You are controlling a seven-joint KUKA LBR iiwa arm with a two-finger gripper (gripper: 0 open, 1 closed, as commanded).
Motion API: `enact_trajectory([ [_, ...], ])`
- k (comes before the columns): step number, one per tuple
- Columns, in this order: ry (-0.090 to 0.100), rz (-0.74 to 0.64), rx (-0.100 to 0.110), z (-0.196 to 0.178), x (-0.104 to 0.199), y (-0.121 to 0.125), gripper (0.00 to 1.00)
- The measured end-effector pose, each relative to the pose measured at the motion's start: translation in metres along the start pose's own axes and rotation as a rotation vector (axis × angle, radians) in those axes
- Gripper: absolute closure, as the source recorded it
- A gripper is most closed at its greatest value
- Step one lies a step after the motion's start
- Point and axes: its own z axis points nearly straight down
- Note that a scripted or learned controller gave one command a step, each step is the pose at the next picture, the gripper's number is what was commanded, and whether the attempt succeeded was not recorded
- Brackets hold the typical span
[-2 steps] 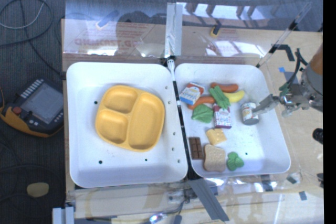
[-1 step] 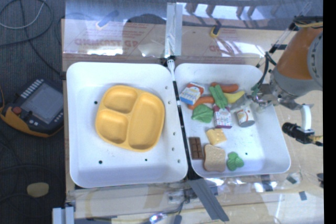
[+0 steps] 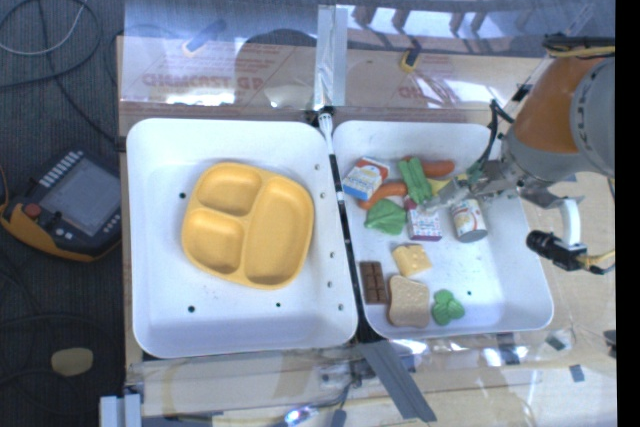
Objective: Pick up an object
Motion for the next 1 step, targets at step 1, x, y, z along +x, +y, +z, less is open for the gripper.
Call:
enact_trajectory([
  [1,-0.003,-0.002,-0.006,-0.0104,0.0011,0.0025,1.0],
])
